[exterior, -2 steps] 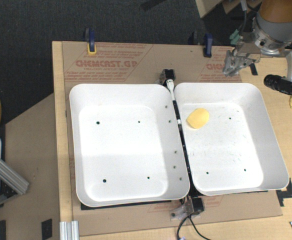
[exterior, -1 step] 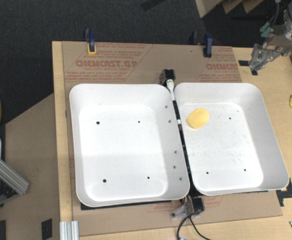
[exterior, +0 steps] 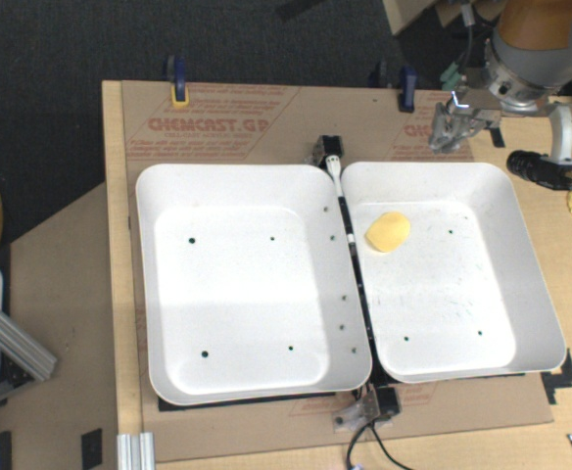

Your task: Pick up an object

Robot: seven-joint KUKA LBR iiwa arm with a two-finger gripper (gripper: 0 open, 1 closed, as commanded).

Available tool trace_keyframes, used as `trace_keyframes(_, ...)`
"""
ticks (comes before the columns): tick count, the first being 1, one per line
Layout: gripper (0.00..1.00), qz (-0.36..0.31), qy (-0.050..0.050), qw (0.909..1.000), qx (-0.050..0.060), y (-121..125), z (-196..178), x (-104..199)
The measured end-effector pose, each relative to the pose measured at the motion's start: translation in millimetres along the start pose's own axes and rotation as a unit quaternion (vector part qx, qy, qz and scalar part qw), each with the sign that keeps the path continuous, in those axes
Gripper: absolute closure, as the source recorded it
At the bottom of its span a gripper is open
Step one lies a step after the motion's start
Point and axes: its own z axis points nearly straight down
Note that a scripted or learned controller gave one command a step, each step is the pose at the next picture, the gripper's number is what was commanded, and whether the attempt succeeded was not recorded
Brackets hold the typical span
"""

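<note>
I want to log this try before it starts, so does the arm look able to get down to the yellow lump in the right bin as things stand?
Probably yes. The yellow lump lies alone in the right bin, uncovered, and the hand hangs above the bin's far edge.

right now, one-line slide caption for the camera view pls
KUKA arm's gripper poised beyond the right bin, which holds a yellow object; left bin alongside.
</note>
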Motion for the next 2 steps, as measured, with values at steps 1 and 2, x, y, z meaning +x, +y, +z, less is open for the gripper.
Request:
trace_keyframes(1,1.0,0.005,-0.003,1.0,-0.005,0.0,-31.6,-45.7)
trace_keyframes(2,1.0,0.006,-0.005,0.9999,-0.006,-1.5,-72.0,-124.1)
